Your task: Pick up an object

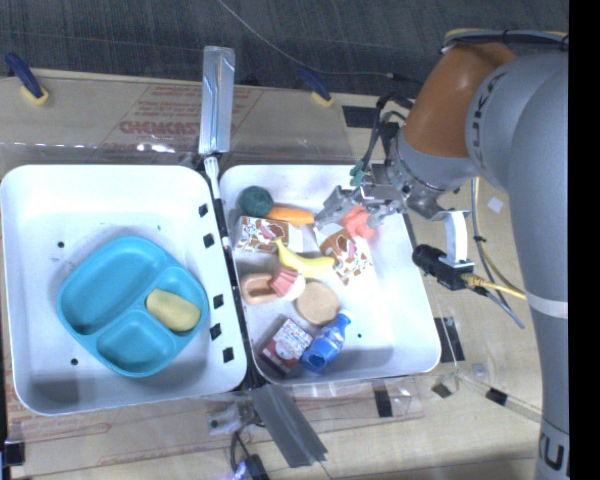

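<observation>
Your hand (355, 208) sits low at two o'clock in the right bin (405, 313), over a pink toy (358, 224); whether it has gripped it, you cannot tell. Nothing is lifted yet. A banana (302, 260) lies at its seven o'clock.
</observation>
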Tool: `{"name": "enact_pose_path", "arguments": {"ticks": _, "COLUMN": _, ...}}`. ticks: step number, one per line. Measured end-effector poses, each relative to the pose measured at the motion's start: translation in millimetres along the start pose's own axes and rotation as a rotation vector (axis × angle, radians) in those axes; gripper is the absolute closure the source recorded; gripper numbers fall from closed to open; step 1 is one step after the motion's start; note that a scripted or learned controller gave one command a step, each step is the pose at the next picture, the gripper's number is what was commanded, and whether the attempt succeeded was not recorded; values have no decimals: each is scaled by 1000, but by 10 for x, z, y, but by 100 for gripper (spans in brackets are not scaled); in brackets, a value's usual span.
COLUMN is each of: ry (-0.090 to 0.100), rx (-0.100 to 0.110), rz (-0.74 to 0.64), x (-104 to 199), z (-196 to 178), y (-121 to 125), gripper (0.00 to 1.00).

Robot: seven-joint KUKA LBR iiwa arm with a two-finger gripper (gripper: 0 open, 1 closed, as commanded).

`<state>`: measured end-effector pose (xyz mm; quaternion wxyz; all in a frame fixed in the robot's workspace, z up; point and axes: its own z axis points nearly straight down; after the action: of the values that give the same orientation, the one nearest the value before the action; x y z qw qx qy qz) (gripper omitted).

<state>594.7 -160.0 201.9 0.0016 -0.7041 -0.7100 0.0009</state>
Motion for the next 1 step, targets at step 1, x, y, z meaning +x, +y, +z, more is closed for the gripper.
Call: {"name": "enact_pose_path", "arguments": {"ticks": 1, "ry": -8, "rx": -23, "rz": -307, "x": 306, "z": 855, "y": 335, "gripper": 0}}
